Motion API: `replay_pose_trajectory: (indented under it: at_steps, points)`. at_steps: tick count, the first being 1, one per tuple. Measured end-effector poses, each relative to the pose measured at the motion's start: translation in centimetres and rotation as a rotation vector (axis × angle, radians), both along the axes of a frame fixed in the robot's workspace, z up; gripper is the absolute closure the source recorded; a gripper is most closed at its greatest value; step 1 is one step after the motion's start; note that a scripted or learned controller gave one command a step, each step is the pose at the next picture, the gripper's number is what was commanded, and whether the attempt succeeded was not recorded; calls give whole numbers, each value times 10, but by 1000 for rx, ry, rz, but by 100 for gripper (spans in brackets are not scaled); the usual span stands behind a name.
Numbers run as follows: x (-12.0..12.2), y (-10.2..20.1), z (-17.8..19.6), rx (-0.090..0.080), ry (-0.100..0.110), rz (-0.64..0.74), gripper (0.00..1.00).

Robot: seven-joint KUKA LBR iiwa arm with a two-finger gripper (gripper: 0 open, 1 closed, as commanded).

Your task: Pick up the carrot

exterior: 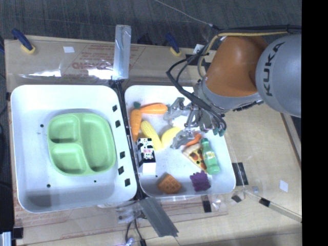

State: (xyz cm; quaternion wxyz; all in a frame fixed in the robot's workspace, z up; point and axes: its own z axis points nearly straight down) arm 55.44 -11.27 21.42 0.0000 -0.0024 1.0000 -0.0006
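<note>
Approaching, not yet grasping: hovering the gripper (185,124) low over the middle of the right bin (148,94), reaching in from 3 o'clock beneath the grey and orange arm (233,65). Not being able to tell how wide the pincer is set, with metal parts and cables blurring together there; seeing nothing clearly held in it. Locating the carrot (152,108) at the bin's 11 o'clock corner, lying crosswise near the far wall, just beside the gripper at its 10 o'clock, apparently apart from it. Noting a second orange piece (135,123) lying lengthwise along the left wall at the carrot's 7 o'clock, possibly another carrot, too small to tell. Noting also the corn (147,132) and a yellow fruit (171,135) crowding in from 6 o'clock of the carrot, and the pizza slice (196,155) and green bottle (209,158) sitting at 5 o'clock of the gripper. Judging the next move: shifting toward 10 o'clock, centring over the carrot's middle, turning to close across its narrow width, then descending without nudging the corn or the wall.
</note>
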Motion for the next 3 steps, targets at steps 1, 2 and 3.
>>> replay_pose_trajectory:
  at_steps: [1, 2, 3]
  points:
    - [44, 14, -123, -1, 0, -5, 0]
    - [98, 10, -121, -10, 17, -237, 0]
    - [103, 14, -109, -5, -2, -231, 100]
